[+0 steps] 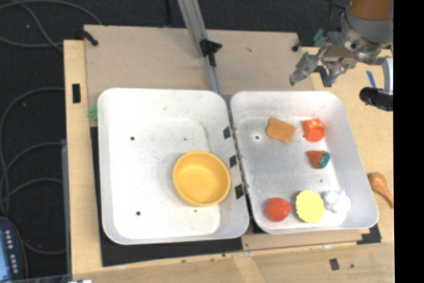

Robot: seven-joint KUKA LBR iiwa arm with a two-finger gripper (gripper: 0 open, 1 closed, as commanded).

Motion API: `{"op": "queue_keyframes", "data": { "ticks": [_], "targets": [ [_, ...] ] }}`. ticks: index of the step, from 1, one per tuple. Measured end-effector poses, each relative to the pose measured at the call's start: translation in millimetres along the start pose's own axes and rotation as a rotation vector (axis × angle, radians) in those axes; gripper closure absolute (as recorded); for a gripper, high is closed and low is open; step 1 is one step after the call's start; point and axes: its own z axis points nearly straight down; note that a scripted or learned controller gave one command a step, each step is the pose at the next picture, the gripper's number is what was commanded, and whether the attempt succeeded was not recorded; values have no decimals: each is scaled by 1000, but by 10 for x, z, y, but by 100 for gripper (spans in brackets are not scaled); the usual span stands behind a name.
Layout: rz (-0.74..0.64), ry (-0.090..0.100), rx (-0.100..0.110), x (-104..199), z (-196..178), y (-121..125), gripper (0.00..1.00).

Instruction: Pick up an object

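My gripper [313, 73] hangs above the far edge of the right bin [255, 113], fingers spread open with nothing between them. In the right bin lie an orange-brown block [281, 130], a red pepper-like piece [314, 130], a red and green strawberry-like piece [319, 158], a red ball [278, 209], a yellow disc [309, 206] and a small white object [336, 201]. A yellow bowl [201, 177] sits in the left bin [132, 116], near its right wall.
A slanted metal post [189, 3] rises behind the bins, clamped near their shared edge. An orange object [379, 186] lies on the bench right of the right bin. Cables run over the dark floor at left.
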Motion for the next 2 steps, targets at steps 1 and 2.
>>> {"op": "queue_keyframes", "data": {
  "ticks": [1,2],
  "targets": [
    [0,0,0,-2,-1,0,0],
    [0,1,3,-18,436,50,0]
  ]
}}
